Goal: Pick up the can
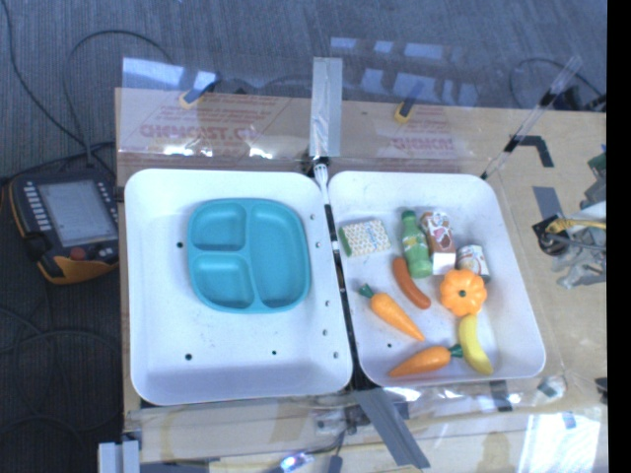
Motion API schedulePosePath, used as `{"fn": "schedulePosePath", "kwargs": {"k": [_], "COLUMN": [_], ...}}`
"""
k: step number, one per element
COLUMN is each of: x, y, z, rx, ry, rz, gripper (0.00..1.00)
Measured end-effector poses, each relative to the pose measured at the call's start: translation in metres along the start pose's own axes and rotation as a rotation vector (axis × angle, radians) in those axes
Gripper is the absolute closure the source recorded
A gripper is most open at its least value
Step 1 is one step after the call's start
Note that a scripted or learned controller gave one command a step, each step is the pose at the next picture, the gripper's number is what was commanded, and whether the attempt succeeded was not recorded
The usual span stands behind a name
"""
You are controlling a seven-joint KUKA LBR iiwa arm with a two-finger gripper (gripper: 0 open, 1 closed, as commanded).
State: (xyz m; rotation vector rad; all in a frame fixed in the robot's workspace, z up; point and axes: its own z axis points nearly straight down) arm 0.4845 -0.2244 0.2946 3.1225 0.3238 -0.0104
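Silvery on top, with a pale label touched with red: the can (473, 261). Sits in the bin (513, 227) on the side the arm reaches in from, toward that bin's arm-side wall. Appears to stand upright, though at this size could be slightly tilted.

Crowded on most sides. Touches or nearly touches the orange pumpkin (463, 292) at its camera-near side. Has a small red-and-white box (439, 239) just beside it on the side away from the arm, and a green bottle (415, 244) beyond that. Leaves bare white floor only toward the arm.

Probably a toy can, so likely light, stiff and hollow, with a smooth round wall that may slip or roll if pinched off-centre. Unlikely to crush or break. Best taken from above across the middle of the body, one pad dropping into the bare arm-side gap and the other between can and box. Risks nudging the pumpkin or box, and tipping the can.

Cannot tell whether the gripper is released, clenched or grasping anything. Cannot read the label, nor see the can's base behind the pumpkin. Also cannot judge the gap between can and box, or make out the clutter on the bench's arm-side edge.
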Motion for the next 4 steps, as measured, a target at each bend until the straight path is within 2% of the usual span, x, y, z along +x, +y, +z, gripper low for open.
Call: {"fn": "schedulePosePath", "kwargs": {"k": [4], "x": [0.004], "y": [-0.002], "z": [-0.027], "rx": [0.005], "ry": [-0.033], "rz": [-0.029], "gripper": [1.00]}}
